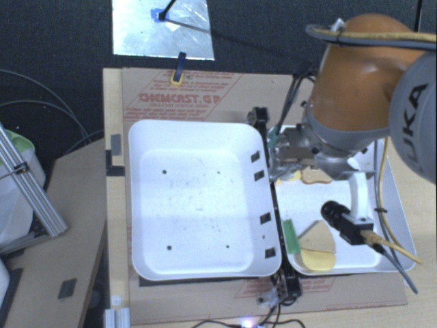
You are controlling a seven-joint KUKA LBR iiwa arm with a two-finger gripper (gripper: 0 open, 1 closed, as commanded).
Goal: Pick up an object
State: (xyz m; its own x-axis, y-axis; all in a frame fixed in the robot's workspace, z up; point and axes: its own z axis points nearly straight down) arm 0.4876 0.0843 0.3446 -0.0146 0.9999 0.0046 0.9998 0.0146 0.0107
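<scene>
Two bins [198, 132] on tabletop. Fingers [290, 157] over right bin's far-left corner, grip state impossible to tell. Green strip [289, 236], yellow wedge [318, 258] lie nearer camera than fingers. Best: centre above wedge, then descend.

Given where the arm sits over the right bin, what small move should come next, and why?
Probably shift toward the yellow object at the right bin's near edge and descend: the arm hovers over the bin's far end, and the left bin offers no target.
</scene>
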